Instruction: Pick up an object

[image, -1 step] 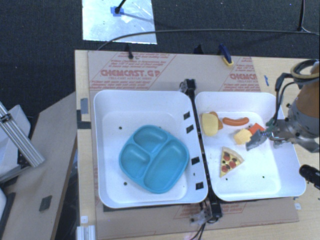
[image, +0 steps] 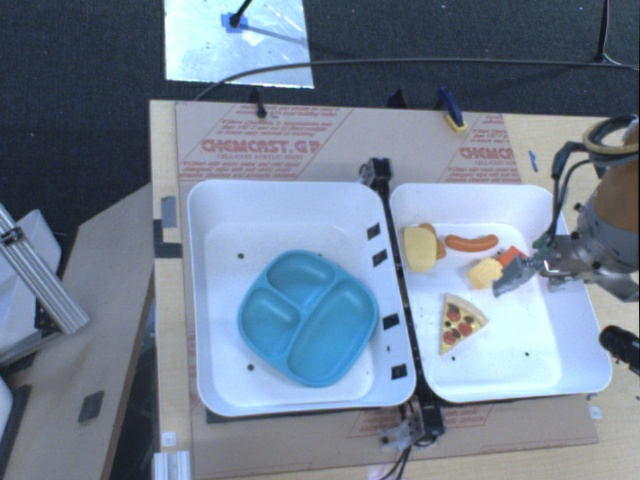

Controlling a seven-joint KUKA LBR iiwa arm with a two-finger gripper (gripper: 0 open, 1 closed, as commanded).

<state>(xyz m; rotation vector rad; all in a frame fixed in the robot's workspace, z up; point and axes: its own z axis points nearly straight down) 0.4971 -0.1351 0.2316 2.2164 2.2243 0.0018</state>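
Food toys sit clustered in the upper half of the right bin [image: 575,368], which is where you have the arm working: a yellow block [image: 485,273] lies near the middle, a sausage [image: 471,242] at its twelve o'clock, a bun-like piece [image: 422,248] at its ten o'clock near the divider, and a pizza slice [image: 460,322] at its seven o'clock, apart from the rest. Your gripper [image: 512,276] comes in from three o'clock and hangs low just beside the yellow block, with a small orange piece [image: 512,256] showing right at its tip; that low, sideways approach suits a grab at one of these two, probably the block, though at this slant you cannot tell which. Whether the claw is spread or closed is not something you can read here, and nothing is visibly pinched in it. Over in the left bin [image: 215,268] a blue divided plate [image: 308,316] lies flat, well apart from the arm and plainly not the target. Because the toys crowd together, expect a neighbour to get nudged if the claw closes off-centre.
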